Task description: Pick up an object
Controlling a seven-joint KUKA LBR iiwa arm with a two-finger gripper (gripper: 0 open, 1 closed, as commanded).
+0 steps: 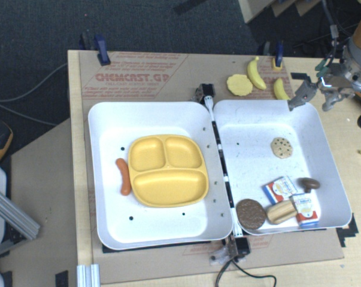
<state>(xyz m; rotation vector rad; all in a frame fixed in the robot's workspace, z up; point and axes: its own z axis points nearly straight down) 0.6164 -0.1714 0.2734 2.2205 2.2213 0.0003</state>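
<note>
Objects crowd the right bin's (324, 160) lower right corner: a brown disc (250, 214), a bread roll (281, 211) and two small cartons (291, 197), with a cookie (281, 147) alone on bare floor farther up. Left bin (102, 160) holds a yellow divided tray (167, 170) with a sausage (124, 176) beside it. At upper right, the gripper (312, 97) hangs above the right bin's far rim, fingers spread wide, holding nothing.

My grey tool (316, 94) is above white bins (108, 208) with a yellow divided plate (167, 171), orange-red sausage (124, 176), speckled tan cookie (281, 147), brown disc (250, 213), and yellow bananas (257, 75).
</note>
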